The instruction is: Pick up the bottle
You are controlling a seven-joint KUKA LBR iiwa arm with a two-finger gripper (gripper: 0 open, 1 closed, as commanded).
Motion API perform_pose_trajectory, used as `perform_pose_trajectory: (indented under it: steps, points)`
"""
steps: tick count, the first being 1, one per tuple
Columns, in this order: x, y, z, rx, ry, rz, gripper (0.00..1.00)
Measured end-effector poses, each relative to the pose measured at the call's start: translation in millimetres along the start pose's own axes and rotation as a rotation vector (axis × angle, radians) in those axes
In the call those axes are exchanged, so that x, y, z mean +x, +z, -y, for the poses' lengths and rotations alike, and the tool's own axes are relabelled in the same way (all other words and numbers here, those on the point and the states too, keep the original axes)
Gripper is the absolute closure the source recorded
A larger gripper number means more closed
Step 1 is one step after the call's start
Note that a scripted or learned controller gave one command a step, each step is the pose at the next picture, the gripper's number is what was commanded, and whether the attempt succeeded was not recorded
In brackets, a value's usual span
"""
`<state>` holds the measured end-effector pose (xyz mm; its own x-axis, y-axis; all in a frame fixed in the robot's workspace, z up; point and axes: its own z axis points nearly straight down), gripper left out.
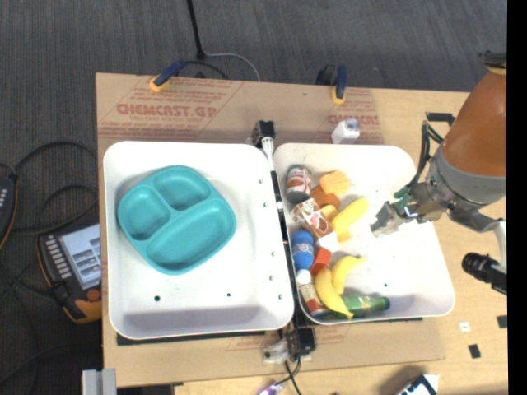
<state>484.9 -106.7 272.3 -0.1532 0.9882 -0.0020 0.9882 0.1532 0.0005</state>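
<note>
From the camera view, the right white bin (428, 295) crowds two yellow bananas (350, 217), a can, orange blocks and a small carton against its left wall; the left white bin (247, 303) bears a teal divided plate (175, 218). The green glass bottle (362, 305) lies flat at the near edge, partly under a banana. The end effector (387, 220) hovers nearby, apart; whether it is clenched cannot be told.

Even, diffuse overhead light is illuminating the scene brightly; the two white bins (247, 303) are reading near-white with slight glare, and only soft, short shadows are falling beneath the teal plate (177, 218). Overall sharpness is running moderate, with small items in the right bin looking soft and the arm's orange band (487, 126) appearing slightly blurred.
</note>
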Motion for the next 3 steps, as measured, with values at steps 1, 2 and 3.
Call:
perform_pose_trajectory:
  steps: [1,2,3]
  points:
    - [0,-9,0,0.000,0.000,0.000,1.00]
    - [0,-19,-1,0.000,-0.001,0.000,1.00]
    - [0,-28,-1,0.000,-0.001,0.000,1.00]
